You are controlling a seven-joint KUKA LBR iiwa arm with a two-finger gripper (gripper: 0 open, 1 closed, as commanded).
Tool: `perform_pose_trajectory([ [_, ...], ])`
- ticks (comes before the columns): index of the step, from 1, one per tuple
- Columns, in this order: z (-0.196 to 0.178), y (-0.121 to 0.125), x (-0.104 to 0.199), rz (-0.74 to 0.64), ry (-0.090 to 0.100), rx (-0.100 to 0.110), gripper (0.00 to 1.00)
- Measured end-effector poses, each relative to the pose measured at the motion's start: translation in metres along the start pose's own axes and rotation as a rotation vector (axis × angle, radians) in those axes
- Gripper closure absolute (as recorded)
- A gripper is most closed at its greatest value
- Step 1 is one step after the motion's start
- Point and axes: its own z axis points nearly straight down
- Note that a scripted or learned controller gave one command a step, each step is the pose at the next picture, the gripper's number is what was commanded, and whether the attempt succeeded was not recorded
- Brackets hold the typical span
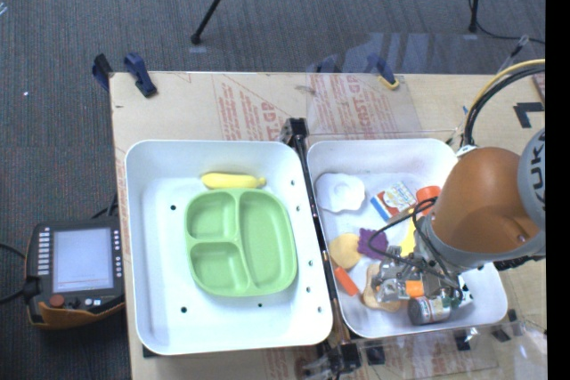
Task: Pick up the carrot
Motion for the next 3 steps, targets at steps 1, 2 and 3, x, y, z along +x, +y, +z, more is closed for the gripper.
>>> perform_pose_trajectory([
  [1,-0.016,-0.001,-0.001,-0.226,-0.003,0.000,1.00],
  [2,-0.016,-0.001,-0.001,-0.227,-0.003,0.000,0.00],
  [3,0.010,0.012,-0.005,-0.521,0.001,-0.002,0.00],
])
